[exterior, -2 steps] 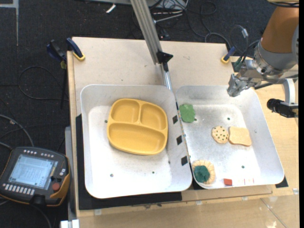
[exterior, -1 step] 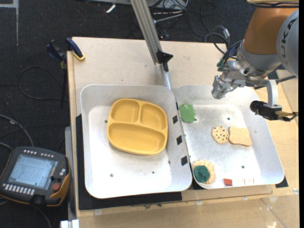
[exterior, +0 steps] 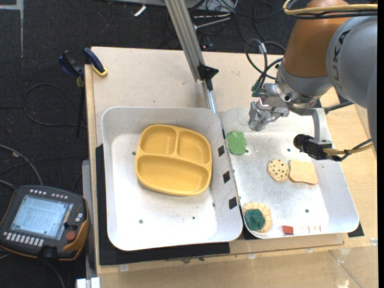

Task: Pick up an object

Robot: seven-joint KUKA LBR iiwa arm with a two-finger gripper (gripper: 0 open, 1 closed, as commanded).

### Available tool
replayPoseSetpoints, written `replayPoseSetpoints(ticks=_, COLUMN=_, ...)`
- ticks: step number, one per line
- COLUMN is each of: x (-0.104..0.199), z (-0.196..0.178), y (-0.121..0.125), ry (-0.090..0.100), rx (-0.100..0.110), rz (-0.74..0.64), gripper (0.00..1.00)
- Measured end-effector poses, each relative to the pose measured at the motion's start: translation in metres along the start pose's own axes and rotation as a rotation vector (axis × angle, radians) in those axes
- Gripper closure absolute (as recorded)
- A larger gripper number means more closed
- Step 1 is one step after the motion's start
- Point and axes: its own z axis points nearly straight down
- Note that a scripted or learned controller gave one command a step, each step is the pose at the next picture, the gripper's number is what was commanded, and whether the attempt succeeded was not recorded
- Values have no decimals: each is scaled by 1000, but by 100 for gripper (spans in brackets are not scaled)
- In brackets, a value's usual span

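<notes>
While the tool hangs over the far-left corner of the right bin, nothing sits between its tips; how far they stand apart I cannot tell, since they read as one dark grey lump from this slant.

Candidates in the right bin: a pale green lump near the divider, closest to the tool; a spotted cookie touching or just beside a tan toast slice mid-bin; a dark green piece on a cream base at the near edge; a small red chip further along that edge.

Left bin holds a yellow divided plate, too wide and flat for an easy pinch.

Judgement: the pale green lump is the sensible pick. It lies alone, with clear floor on all sides, though near the bin wall. Centre above it first, straddle it squarely, descend straight, close low on its sides. Cookie and toast are thin and crowd each other; a pinch there likely slips.
</notes>
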Motion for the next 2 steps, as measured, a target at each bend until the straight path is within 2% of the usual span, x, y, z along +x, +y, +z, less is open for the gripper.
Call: replayPoseSetpoints(ticks=2, x=114, z=14, y=-18, ry=0, rx=-1, rz=-2, gripper=100)
